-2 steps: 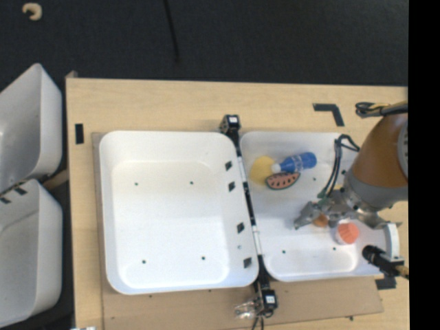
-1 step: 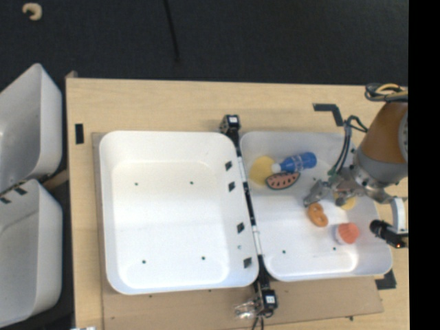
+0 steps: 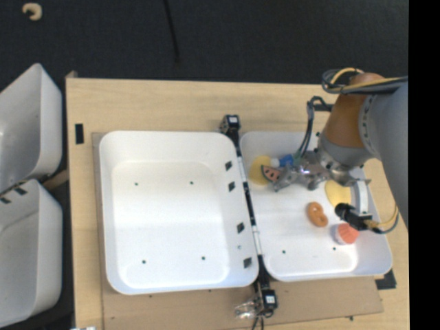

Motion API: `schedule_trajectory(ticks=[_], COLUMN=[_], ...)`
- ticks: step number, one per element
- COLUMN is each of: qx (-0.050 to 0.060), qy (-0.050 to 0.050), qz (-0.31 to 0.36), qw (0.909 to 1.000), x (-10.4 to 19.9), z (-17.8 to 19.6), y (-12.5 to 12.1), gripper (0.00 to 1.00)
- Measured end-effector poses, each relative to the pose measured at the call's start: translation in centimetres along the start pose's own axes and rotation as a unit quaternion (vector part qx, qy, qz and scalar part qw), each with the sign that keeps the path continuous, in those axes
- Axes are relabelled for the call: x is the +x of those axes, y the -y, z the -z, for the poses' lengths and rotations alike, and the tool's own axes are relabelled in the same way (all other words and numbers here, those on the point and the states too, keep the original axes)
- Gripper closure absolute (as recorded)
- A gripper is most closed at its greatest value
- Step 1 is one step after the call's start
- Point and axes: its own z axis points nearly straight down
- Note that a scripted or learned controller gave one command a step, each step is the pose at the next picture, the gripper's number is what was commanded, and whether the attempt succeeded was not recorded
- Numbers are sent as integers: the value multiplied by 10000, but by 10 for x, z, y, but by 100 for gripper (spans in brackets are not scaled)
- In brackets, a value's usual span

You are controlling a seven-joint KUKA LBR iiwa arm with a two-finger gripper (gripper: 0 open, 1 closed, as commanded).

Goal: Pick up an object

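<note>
Bench [image 3: 84,225] carries two white bins side by side, walls touching along the middle. Left bin [image 3: 165,212] is on the camera's left, right bin [image 3: 295,256] on the camera's right. Arm [image 3: 352,119] comes in from the right, its orange band over the right bin's far right part, wrist angled down toward the bin's far left. Gripper [image 3: 289,178] sits low in the right bin, near its far left corner. Released or clenched: cannot tell, the tip is too small and cluttered.

All loose things lie in the right bin.
- Yellow piece [image 3: 259,170]: by the wall shared with the left bin, far end.
- Pale yellow piece [image 3: 336,193]: right of the gripper, partly under the wrist.
- Orange piece [image 3: 317,214]: mid bin, on its own, near the pale yellow piece.
- Red piece [image 3: 348,235]: near right part of the bin, apart from the orange piece.
- Dark red wedge [image 3: 277,174]: touching the yellow piece's right edge, right at the gripper tip. Gripped or not: cannot tell.
- Blue piece [image 3: 285,161]: just beyond the wedge, close to the gripper.
</note>
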Motion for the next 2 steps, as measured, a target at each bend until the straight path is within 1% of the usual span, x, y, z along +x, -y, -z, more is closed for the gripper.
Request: schedule_trajectory(ticks=[1, 2], qx=[50, 2], qy=[1, 25], qz=[-61, -41], qw=[10000, 10000], x=[-60, -60], z=[2, 14], y=[52, 47], gripper=[0, 100])
